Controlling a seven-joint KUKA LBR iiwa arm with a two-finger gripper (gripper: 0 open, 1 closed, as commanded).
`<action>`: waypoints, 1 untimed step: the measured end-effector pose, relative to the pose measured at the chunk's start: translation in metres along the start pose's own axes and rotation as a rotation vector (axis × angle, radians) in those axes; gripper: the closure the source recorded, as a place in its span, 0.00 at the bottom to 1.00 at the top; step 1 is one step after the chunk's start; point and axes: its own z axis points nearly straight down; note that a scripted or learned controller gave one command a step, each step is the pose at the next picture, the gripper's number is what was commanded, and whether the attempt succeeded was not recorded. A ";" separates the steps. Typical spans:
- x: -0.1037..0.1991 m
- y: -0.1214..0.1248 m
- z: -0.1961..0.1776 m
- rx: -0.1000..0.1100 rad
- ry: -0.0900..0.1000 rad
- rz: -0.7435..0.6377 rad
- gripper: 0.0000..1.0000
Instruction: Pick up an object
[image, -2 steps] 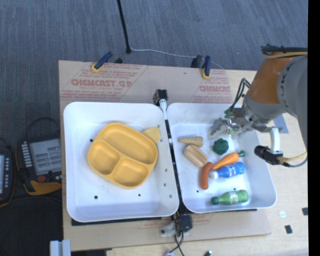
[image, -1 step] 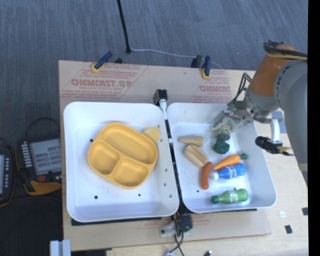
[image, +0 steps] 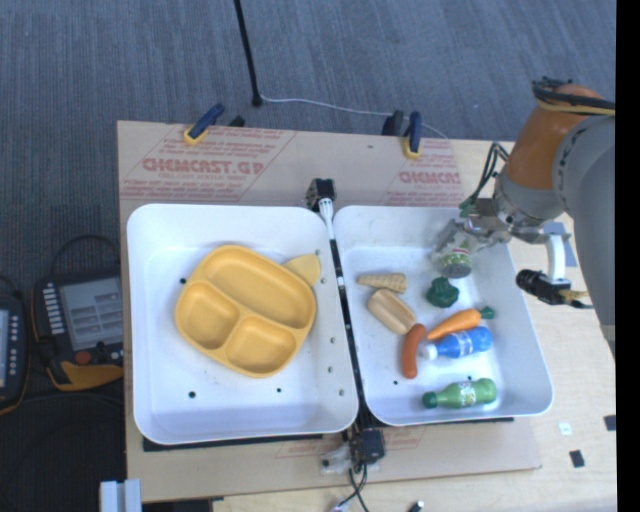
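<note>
Here the gripper (image: 456, 252), grip state unclear, hovers over one right bin (image: 535, 385) holding seven toy foods.

Grey-blue carpet floor (image: 120, 60) around bench. Bench top: tan printed board (image: 215, 165), blue-yellow clamps (image: 203, 122) at far edge. Black cable (image: 246, 55) trails across carpet behind. Handheld control pendant (image: 85, 310) on floor at left, cord coiled beside. Even, soft light.

A yellow divided plate (image: 246, 310) lay in the white left bin (image: 160, 400). Right of that plate were a tan corn cob (image: 383, 282), dark green broccoli (image: 442, 292), an orange carrot (image: 455, 322), a red sausage (image: 411, 351), a blue bottle (image: 460, 345) and a green bottle (image: 460, 394).
</note>
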 end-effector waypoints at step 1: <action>0.047 -0.040 -0.108 0.003 0.001 0.002 1.00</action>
